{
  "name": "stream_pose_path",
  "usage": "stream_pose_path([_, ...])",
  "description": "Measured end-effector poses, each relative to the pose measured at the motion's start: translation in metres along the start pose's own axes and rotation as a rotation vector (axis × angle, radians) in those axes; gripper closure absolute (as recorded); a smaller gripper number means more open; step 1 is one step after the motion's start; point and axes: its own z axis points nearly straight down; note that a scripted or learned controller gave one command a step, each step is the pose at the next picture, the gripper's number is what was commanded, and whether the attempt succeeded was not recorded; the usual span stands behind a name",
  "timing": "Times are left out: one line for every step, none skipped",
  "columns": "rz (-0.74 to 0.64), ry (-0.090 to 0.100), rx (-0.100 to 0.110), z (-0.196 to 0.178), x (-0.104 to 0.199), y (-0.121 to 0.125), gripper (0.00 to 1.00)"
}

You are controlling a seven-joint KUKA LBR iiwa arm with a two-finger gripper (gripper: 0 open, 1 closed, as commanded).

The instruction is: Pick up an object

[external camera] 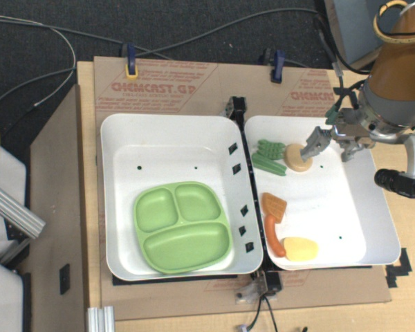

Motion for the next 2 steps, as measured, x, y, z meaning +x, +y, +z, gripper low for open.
stream_pose_path([-0.002, -0.001, -0.011, -0.005, 0.0, 0.002, 0.0])
stream_pose_path([-0.001, -0.001, -0.006, 0.038, 0.003, -0.001, 0.0])
